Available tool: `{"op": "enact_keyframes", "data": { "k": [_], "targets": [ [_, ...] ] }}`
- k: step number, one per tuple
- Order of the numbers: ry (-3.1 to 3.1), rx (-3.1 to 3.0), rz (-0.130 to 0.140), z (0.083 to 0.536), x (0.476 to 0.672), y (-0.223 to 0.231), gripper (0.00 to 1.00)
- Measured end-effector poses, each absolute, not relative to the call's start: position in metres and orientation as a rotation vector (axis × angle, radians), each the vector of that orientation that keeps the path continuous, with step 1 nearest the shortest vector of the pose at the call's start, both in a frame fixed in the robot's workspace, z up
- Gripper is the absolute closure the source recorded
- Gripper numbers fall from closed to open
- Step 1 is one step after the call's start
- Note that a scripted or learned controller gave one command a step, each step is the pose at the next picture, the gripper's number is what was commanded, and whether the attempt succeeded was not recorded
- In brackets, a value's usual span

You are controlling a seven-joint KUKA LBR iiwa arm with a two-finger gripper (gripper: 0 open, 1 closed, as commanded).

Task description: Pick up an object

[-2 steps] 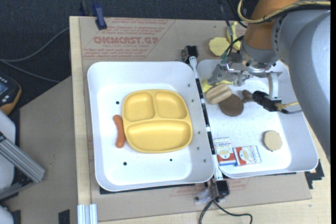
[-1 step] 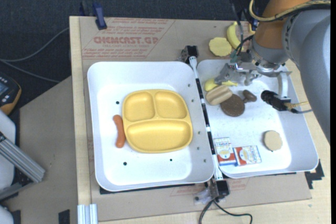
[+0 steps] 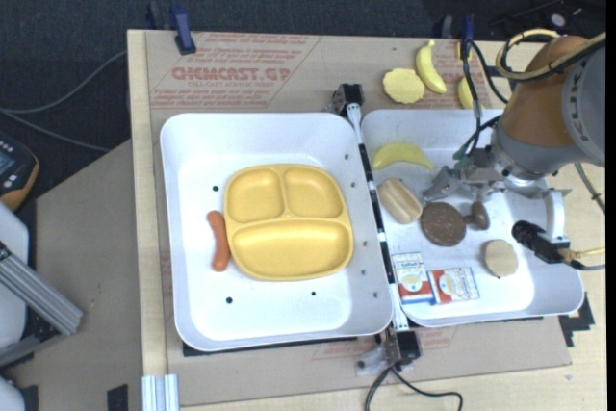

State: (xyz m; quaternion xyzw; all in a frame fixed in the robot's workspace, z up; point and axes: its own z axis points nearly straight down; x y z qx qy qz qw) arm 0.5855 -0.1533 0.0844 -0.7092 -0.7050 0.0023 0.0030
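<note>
One gripper (image 3: pixel 462 192) hung low in the right bin (image 3: pixel 551 295), just above a brown patty (image 3: pixel 444 224); whether it was clenched could not be told. Nearby lay a bread roll (image 3: pixel 399 200) and banana (image 3: pixel 402 155). Left bin (image 3: pixel 192 207) held a yellow tray (image 3: pixel 286 221) and sausage (image 3: pixel 219 240).

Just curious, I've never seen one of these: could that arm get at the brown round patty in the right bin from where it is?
Probably yes. The arm's gripper hangs just above the brown patty, whose top is bare; the bread roll beside it is the nearest crowding.
</note>
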Motion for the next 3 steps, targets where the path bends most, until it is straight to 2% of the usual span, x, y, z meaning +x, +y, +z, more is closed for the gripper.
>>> {"op": "enact_keyframes", "data": {
  "k": [1,2,3],
  "targets": [
    [-2.215,-2.217,0.004,0.084,0.526,-0.117,0.0],
    [-2.225,-2.223,-0.002,0.085,0.558,-0.13,0.0],
    [-2.218,-2.217,0.003,0.084,0.52,-0.102,0.0]
  ]
}}
